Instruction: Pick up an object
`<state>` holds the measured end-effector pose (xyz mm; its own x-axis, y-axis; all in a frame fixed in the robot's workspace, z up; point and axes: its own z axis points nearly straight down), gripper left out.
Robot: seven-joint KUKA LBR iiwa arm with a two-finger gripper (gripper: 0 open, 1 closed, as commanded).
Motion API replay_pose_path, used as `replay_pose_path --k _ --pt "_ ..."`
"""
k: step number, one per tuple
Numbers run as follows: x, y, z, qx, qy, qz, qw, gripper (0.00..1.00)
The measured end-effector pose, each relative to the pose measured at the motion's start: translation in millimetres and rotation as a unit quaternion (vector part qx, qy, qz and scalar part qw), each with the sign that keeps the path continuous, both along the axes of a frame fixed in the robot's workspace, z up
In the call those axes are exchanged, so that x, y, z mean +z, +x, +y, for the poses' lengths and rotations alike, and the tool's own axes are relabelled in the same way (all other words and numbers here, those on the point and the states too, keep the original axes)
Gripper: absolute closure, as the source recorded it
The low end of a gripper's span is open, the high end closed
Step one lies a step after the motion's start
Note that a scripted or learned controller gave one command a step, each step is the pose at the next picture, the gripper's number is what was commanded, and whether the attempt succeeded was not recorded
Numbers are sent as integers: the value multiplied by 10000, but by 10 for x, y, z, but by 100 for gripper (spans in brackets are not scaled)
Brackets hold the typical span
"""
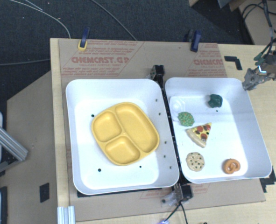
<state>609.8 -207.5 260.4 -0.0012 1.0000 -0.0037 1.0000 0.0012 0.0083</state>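
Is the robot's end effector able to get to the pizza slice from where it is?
Probably yes. The end effector sits at the right bin's far corner, and the pizza slice lies flat in the open, apart from the green ball and cookie.

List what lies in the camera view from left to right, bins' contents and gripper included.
Yellow divided plate → green broccoli piece → cookie → pizza slice → dark green piece → donut → gripper, at the right bin's far corner.

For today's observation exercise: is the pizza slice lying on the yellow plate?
No, the pizza slice lies in the right bin, apart from the yellow plate.
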Motion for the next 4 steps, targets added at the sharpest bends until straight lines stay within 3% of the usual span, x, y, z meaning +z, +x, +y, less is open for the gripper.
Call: replay_pose_path --k 1,3,4 --pt "45 -85 508 15 25 50 10000 100" --pt "82 -394 1511 21 31 52 10000 100" --pt "-137 -526 1990 20 30 67 10000 100"
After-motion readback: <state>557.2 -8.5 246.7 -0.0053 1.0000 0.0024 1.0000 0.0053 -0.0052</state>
